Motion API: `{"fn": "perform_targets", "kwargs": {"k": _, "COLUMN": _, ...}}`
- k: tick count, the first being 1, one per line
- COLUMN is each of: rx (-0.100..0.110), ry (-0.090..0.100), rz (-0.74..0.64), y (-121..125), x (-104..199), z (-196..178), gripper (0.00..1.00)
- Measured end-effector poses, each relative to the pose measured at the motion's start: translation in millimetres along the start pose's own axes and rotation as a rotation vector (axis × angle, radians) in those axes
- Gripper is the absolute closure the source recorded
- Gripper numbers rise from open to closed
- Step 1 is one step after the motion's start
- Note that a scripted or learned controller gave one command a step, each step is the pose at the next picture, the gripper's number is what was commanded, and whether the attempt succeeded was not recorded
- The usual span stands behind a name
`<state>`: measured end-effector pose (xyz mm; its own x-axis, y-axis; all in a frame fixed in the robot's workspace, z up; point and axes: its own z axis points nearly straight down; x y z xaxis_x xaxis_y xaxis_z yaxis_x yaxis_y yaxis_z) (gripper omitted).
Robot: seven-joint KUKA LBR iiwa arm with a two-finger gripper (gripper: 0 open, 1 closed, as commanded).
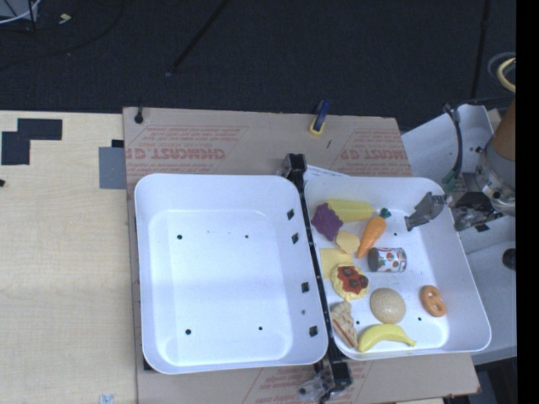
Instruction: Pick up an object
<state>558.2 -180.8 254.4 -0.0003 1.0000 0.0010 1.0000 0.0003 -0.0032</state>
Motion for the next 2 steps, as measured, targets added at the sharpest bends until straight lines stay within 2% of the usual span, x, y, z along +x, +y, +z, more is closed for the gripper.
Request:
{"fn": "perform_targets", "kwargs": {"k": 1, "rx": 0.005, "ry": 0.002, "rz": -0.002, "y": 14.5, "x": 22.8, "z": 82.5, "gripper": 0.00}}
{"fn": "perform_targets", "kwargs": {"k": 2, "rx": -0.006, "ry": -0.003, "rz": 0.001, "y": 3.5, "x": 47.6, "z": 145.7, "gripper": 0.00}}
